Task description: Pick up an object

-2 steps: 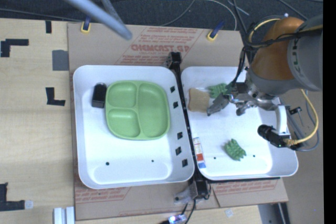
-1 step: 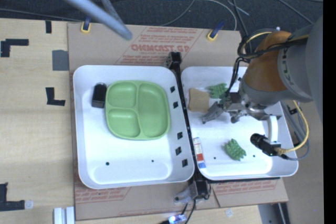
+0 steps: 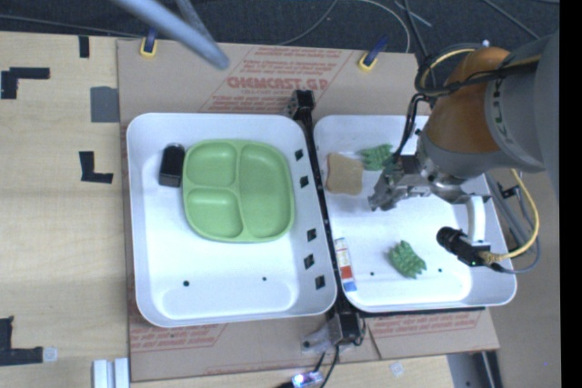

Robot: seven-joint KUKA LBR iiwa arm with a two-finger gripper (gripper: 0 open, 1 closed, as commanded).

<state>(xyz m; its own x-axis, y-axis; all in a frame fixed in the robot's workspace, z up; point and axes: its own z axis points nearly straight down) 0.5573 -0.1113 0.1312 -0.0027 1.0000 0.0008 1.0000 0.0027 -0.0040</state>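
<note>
Tan and blocky, a sponge-like piece [image 3: 344, 174] lies at the left wall of the right white bin [image 3: 427, 293], just left of my gripper [image 3: 386, 195]. My gripper hangs low over the bin floor with nothing between its tips; how wide it stands I cannot tell. One green leafy toy [image 3: 376, 156] lies just beyond it, another [image 3: 407, 258] nearer. Either neighbour looks a reachable target.

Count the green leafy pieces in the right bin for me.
2. One green leafy piece lies near the right bin's far wall, just beside the tool. The other lies toward the near edge. The arm may hide more.
</note>
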